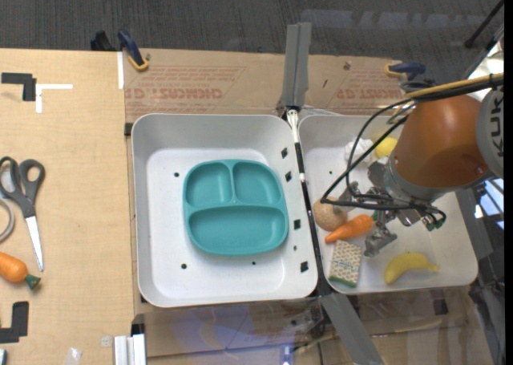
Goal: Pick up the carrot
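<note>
Hovering over the right bin (457, 271), the gripper (383, 237) sits just beside the carrot (349, 229); whether it grips I cannot tell; lifting is apparently left to do.

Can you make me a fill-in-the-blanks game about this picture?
1. The teal plate sits in the ____ bin.
2. The carrot in the right bin is colored ____.
3. The banana is colored ____.
4. The scissors lie ____ the bins.

Missing words: left; orange; yellow; outside
</note>
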Action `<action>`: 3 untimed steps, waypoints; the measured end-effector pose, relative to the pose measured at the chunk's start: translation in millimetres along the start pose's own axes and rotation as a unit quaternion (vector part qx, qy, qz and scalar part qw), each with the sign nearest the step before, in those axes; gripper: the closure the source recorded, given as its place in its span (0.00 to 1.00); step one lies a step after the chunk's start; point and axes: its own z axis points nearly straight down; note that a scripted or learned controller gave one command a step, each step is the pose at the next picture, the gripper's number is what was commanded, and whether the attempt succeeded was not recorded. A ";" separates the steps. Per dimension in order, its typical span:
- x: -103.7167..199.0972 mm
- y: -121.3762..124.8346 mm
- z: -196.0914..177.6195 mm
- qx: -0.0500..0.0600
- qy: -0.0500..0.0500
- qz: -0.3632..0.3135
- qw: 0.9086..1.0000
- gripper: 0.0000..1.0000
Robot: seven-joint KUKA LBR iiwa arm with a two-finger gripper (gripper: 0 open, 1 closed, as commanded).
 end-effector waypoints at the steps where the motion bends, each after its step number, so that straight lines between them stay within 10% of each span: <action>1: 10.1 0.7 1.1 -0.002 0.001 0.075 0.997 0.00; 3: -20.2 -12.4 1.5 -0.002 0.002 0.033 0.999 0.00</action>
